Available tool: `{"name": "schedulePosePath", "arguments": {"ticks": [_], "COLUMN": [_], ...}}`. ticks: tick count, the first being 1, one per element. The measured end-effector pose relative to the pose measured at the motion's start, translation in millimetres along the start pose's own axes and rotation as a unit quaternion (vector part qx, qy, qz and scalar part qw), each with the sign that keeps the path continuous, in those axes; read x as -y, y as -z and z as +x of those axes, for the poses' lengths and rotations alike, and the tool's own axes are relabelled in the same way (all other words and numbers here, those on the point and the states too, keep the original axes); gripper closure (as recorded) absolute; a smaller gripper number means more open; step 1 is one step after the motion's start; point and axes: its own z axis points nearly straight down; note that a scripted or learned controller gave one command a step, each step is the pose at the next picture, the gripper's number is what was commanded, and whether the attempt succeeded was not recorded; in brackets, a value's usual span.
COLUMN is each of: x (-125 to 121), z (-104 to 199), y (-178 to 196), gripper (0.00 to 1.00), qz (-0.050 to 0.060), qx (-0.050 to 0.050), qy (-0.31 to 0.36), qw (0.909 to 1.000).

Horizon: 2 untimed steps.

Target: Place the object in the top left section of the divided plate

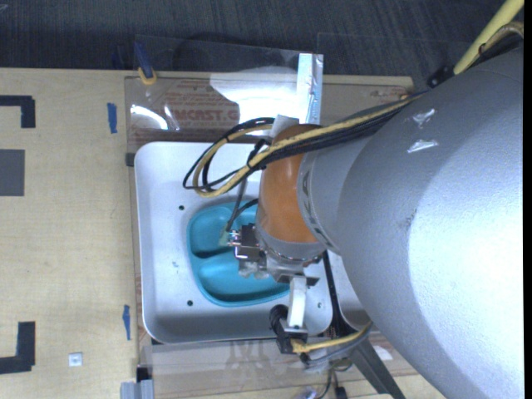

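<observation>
Pale wood makes up the bench (pixel 66 223), which meets dark grey carpet (pixel 166 15) beyond its far edge. I take the white bin (pixel 158 223) as my landmark. A crinkled clear plastic sheet (pixel 216 98) lies just beyond the bin. Strips of blue tape (pixel 112 116) and black corner marks (pixel 25 110) sit on the bench to the bin's left.

Inside the bin lies the blue divided plate (pixel 208 231), its right part covered by the arm. The grey arm (pixel 432 223) comes in from the bin's right and points steeply down into it. Its orange band (pixel 283 198) is over the plate, and yellow and black cables (pixel 216 152) loop across the bin's far half. The gripper (pixel 249 260) hangs low over the plate. The wrist hides it, so I cannot tell whether it is open or closed, and I cannot make out the object.
</observation>
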Motion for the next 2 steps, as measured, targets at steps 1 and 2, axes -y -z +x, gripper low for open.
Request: {"name": "schedulePosePath", "arguments": {"ticks": [1,2], "x": [-6.9,-1.4], "z": [53.9,6.1], "y": [31.8,214.5], "gripper": [1.0,1.0], "qz": [0.0,-0.003], "qx": [0.0,-0.002], "qy": [-0.109,-0.057], "qw": [0.994,0.9984]}}
